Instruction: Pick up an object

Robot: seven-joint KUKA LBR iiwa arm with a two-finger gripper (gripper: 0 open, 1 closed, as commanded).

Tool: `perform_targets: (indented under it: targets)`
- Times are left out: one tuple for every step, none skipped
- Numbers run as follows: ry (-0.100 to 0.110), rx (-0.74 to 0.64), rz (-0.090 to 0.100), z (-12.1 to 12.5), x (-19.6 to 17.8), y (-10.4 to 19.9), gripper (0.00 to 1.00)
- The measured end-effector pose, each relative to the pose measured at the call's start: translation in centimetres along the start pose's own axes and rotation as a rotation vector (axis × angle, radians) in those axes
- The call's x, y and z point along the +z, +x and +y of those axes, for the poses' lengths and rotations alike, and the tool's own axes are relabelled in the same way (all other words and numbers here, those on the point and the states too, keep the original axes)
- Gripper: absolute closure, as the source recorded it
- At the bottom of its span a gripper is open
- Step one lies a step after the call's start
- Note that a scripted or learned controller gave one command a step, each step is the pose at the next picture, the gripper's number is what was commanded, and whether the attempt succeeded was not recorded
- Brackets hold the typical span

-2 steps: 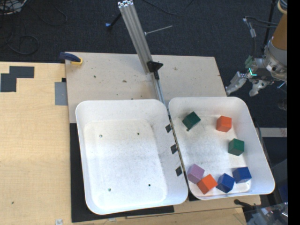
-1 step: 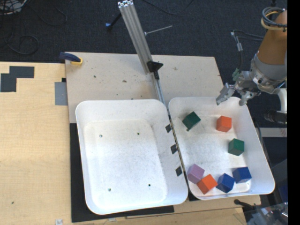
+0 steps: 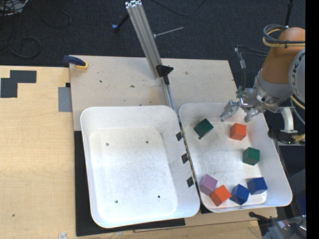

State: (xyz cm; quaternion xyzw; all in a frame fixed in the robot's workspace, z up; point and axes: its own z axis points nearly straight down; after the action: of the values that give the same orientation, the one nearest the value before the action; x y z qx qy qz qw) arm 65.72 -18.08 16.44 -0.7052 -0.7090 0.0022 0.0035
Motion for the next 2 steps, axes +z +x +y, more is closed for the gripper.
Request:
perform_targets:
  targets:
    - [-0.02, -0.001, -0.013, 0.7, 5.1, 0.2, 0.0]
    - [-0.025, 0.0, -0.012, 0.9, 3.7, 0.2, 1.0]
